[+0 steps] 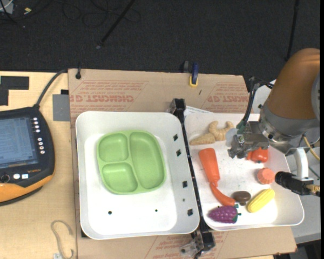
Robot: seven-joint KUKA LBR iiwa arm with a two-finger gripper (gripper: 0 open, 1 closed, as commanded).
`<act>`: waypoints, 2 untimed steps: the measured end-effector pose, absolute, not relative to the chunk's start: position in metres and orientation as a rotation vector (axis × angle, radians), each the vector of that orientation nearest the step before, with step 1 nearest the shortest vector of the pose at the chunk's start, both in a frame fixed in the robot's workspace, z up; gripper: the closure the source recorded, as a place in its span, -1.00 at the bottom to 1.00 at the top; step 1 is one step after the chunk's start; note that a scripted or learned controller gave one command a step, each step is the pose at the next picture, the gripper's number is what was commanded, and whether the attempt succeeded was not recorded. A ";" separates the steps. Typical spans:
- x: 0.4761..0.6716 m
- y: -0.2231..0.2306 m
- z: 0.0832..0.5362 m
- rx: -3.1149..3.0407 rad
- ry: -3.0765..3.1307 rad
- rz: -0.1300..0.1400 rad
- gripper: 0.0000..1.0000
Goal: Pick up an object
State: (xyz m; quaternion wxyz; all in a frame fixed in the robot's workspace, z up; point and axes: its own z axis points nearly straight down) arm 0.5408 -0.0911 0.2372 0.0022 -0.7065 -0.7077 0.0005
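My gripper (238, 149) hangs low over the back of the right bin (291, 217), its dark body beneath the orange wrist band. A red-orange tomato (258, 156) lies just to its right, touching or nearly so. A tan ginger-shaped piece (211, 133) is to its left. An orange carrot (209, 169) runs down the bin's left side. Nearer the front lie a salmon-pink piece (265, 175), a yellow corn cob (261, 199), a small brown piece (241, 197) and purple grapes (223, 215). Nothing shows lifted off the bin floor.
The left bin (92, 209) holds a green divided plate (131, 162). A black divider (186, 166) joins the two bins. A teach pendant (16, 150) lies on the bench at far left. A black cylinder (291, 182) juts over the right bin's right rim.
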 end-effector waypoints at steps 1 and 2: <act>0.548 -0.034 0.233 -2.215 -2.222 0.002 1.00; 0.548 0.014 0.221 -2.216 -2.220 0.004 1.00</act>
